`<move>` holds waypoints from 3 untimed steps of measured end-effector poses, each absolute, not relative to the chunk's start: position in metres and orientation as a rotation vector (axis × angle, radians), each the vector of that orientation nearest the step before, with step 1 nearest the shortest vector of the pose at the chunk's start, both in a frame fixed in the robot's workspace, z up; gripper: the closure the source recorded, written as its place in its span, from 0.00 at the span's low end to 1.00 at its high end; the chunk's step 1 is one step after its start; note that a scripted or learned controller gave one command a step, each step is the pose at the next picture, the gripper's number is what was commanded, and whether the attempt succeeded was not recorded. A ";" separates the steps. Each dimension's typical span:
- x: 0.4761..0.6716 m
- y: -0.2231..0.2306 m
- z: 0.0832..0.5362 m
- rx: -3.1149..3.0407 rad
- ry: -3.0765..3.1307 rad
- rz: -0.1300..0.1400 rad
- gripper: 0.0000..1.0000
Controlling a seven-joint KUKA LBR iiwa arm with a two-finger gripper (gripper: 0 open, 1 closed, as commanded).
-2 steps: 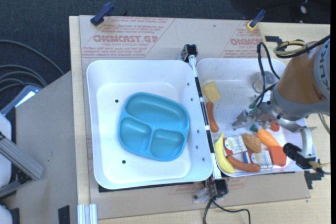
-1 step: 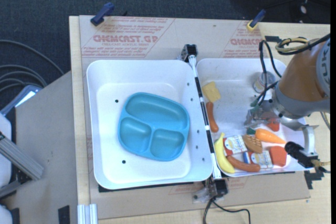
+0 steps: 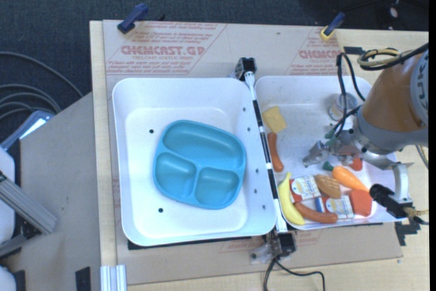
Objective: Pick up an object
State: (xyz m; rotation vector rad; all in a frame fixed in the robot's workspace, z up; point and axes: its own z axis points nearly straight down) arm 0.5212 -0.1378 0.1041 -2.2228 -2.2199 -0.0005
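Observation:
My gripper (image 3: 319,154) hangs low in the right bin (image 3: 300,88), near its middle, on the grey arm (image 3: 392,109) that reaches in from the right. Toy foods lie around it. An orange carrot (image 3: 349,177) and a brown bread piece (image 3: 328,185) sit just below and right of it. To its left, an orange sausage (image 3: 275,151) lies along the bin's left wall. A yellow block (image 3: 274,119) rests further up. A banana (image 3: 289,202), a red sausage (image 3: 317,215), a white packet (image 3: 306,187) and an orange-red block (image 3: 361,203) crowd the front.
The left bin (image 3: 129,105) bears a blue three-compartment plate (image 3: 199,164). A black rail (image 3: 259,133) divides the two bins. Black cables (image 3: 351,78) hang over the right bin's far corner. A small round grey object (image 3: 343,105) sits at the back right.

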 end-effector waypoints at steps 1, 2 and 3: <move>0.521 -0.155 0.084 -2.220 -2.219 0.002 0.00; 0.521 -0.154 0.094 -2.221 -2.220 0.000 1.00; 0.521 -0.154 0.094 -2.221 -2.220 0.000 0.00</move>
